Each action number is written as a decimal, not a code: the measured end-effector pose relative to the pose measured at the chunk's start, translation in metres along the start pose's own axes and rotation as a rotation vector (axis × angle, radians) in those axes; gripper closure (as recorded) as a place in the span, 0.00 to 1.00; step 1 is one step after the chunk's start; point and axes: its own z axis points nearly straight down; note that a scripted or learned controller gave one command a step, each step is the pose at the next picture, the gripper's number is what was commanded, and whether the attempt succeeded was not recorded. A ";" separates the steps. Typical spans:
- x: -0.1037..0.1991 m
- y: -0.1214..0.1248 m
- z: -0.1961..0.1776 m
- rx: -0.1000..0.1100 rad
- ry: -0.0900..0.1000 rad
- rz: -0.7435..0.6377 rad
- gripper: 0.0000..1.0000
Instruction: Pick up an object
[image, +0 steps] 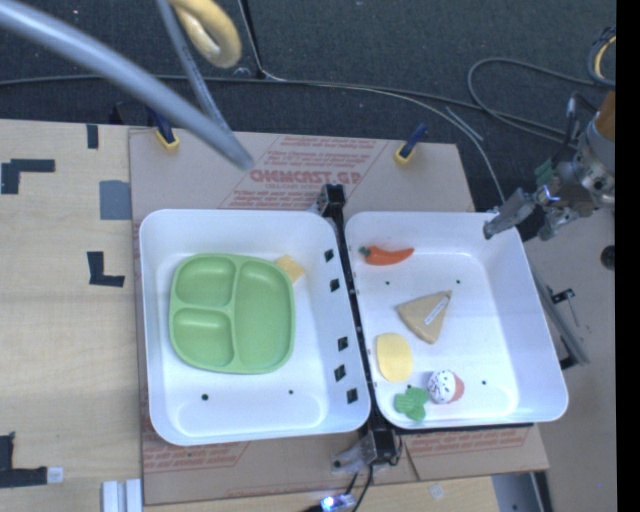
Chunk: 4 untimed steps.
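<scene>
gripper: the gripper (520, 215) sits at the far right corner of the right bin (520, 300), just at its rim, not over the toys – whether it is apart or together i cannot tell, the tip is dark and blurred.

nothing held: i see no object at the tip.

which way to go: every candidate lies toward the near left from the gripper, inside the right bin; the carrot (387, 255) and the cheese wedge (427, 316) are the nearest – the carrot along the far wall, the wedge toward the middle.

long axis: the carrot lies roughly left to right along the far wall; the wedge points its narrow end up toward the far right (roughly at the gripper).

right bin contents: carrot, cheese wedge, a yellow oval piece (393, 357), a small red-and-white ball (444, 386) and a green leafy piece (411, 403), the last two side by side near the front wall.

left bin contents: the left bin (180, 415) holds a green divided tray (233, 312), with a small yellow block (290, 267) touching the tray's far right corner.

my guess: the arm must come inward and down over the wedge or carrot.
</scene>
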 end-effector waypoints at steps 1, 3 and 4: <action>0.003 0.002 0.064 0.006 0.001 0.000 0.00; 0.007 0.008 0.192 0.004 0.000 -0.001 0.00; 0.008 0.009 0.178 0.000 0.000 -0.003 1.00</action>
